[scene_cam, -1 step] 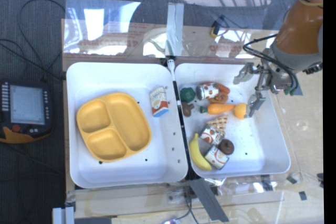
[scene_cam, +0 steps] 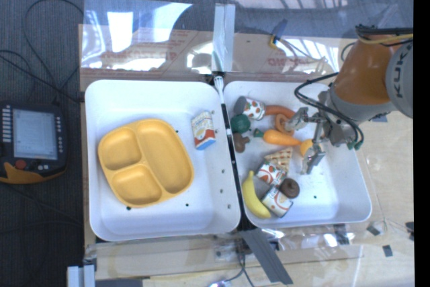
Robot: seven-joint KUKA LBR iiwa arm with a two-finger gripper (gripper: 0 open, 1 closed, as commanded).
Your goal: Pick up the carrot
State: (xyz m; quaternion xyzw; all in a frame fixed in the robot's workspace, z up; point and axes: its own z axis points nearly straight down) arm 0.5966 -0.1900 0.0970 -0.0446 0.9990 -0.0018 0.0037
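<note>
Not yet picked. Carrot (scene_cam: 281,138) lying in right bin (scene_cam: 349,201), centre-right of frame, ungripped. Gripper (scene_cam: 314,143) spread wide just right of it, pinching nothing. Still to do: close and lift.

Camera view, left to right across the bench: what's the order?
Handheld control pendant → yellow divided plate → small snack carton → green vegetable → carrot → gripper, hovering at the right bin's right side.
</note>
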